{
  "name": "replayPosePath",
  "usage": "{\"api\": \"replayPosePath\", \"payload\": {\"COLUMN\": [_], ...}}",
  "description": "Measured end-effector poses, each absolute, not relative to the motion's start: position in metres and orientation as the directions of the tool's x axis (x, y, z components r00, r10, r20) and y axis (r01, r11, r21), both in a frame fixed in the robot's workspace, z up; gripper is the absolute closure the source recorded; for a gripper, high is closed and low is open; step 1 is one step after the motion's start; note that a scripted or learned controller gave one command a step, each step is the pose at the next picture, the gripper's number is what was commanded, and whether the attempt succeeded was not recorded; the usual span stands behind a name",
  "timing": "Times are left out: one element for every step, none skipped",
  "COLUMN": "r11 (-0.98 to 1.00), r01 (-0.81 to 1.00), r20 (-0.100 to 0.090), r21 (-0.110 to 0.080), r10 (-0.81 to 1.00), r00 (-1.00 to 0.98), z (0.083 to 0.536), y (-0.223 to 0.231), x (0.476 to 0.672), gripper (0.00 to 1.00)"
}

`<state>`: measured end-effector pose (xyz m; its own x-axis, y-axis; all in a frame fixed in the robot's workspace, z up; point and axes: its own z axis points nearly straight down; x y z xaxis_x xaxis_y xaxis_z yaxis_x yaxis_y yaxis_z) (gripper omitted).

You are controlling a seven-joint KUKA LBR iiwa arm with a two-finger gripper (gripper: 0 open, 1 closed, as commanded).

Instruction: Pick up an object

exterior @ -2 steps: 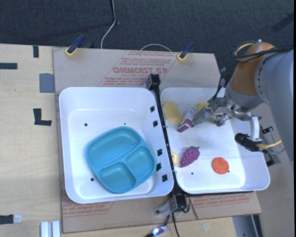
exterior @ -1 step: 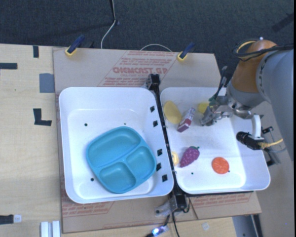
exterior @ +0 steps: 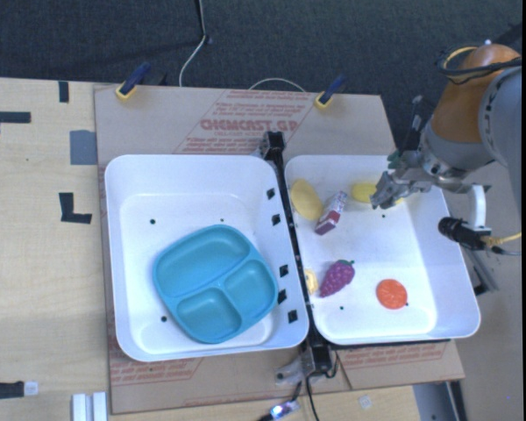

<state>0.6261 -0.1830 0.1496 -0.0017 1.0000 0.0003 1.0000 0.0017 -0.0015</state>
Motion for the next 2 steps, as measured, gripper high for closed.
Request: {"api": "replayPosePath", "payload": {"r11": [0.002, 0.005], "r01": [1.0, 1.0], "r20": [0.0, 0.003], "r21": [-0.002, -0.007], "r10": [1.0, 1.0], "r00": [-0.002, -0.005], "z": [0.199, 0.207], "y": [-0.183, -0.14], "x": [0.627, 0.608], "gripper": [1.0, 1.0]}}
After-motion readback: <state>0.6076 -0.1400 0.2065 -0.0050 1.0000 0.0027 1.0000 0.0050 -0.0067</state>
